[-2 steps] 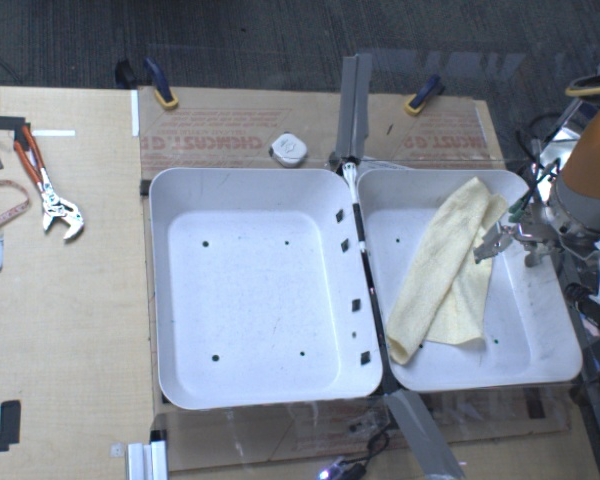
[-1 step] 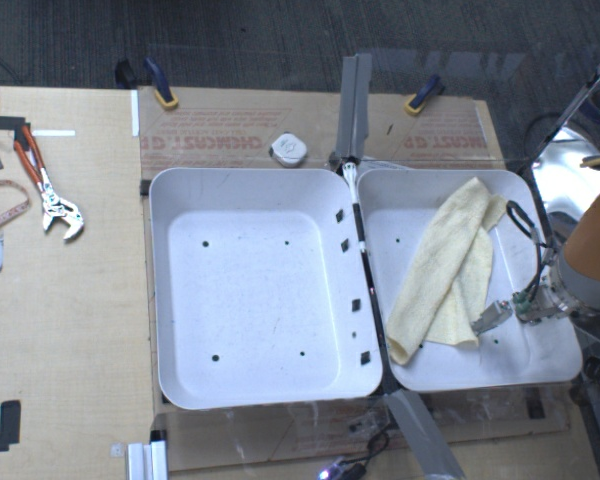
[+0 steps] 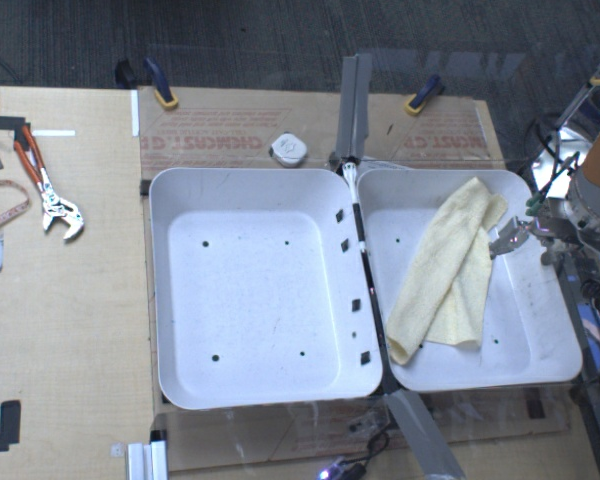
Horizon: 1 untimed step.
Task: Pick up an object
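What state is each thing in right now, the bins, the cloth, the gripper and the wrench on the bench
Left bin: nothing in it.
Right bin: holds the cloth.
Yellow cloth: folded lengthwise, lying diagonally, not lifted.
Gripper: at the cloth's right edge, grip unclear.
Wrench: lying flat on the bench.

The bench (image 3: 70,348) is pale wood, with a brown cardboard sheet (image 3: 230,140) laid across its far edge, held by two clamps (image 3: 160,86). Two white bins (image 3: 160,298) sit side by side on it, touching. A round white tape measure (image 3: 289,149) lies on the cardboard behind the left bin. An adjustable wrench (image 3: 50,193) with red handles lies near the bench's left edge.
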{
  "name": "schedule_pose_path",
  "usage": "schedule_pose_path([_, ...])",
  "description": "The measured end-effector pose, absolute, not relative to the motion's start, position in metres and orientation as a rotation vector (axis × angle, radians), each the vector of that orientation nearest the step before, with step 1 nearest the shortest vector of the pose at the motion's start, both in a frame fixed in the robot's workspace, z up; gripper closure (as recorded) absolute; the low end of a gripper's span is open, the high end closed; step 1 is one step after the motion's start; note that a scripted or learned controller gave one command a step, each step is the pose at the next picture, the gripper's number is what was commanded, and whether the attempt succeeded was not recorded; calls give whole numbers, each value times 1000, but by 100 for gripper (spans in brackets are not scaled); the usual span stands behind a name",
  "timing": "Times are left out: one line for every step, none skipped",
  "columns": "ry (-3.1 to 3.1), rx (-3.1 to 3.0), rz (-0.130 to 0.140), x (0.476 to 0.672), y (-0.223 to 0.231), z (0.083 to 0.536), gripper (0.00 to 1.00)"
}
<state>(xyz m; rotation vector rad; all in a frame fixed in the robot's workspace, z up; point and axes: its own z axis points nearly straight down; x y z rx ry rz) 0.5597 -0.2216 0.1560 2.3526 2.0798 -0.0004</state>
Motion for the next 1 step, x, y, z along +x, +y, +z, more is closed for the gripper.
schedule_pose_path([2179, 2263, -2, 495, -200, 182, 0])
